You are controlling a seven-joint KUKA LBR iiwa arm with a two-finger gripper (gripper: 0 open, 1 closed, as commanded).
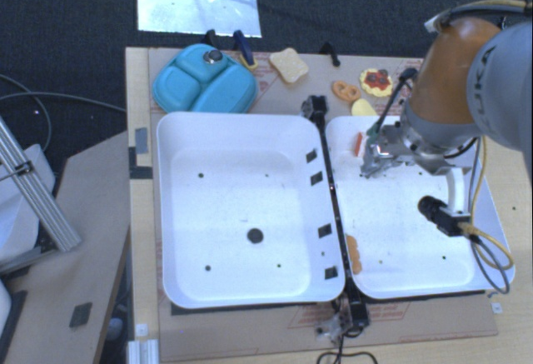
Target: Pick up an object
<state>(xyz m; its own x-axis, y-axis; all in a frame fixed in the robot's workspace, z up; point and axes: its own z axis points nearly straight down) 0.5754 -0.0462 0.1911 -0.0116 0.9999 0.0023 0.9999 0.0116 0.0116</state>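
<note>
Grey KUKA arm w/ orange band comes in from the right side of the frame and hangs over the upper part of the right shallow white plastic bin. Its metal two-finger gripper sits low near that bin's upper left corner, just beside a small red-orange stick-shaped piece – can't tell if fingers are apart or together, and nothing is seen between them.

Other things in the right bin: a small orange-tan crinkled snack piece against the left wall, lower centre of frame. Left shallow white plastic bin holds a small dark round disc near its middle.

On the bench above the bins, upper centre – blue plastic divided tray w/ lid knob, a tan toast-slice toy, an orange pretzel-shaped toy, a round yellow-red pizza-like toy, and a pale yellow piece touching the right bin's top rim.
</note>
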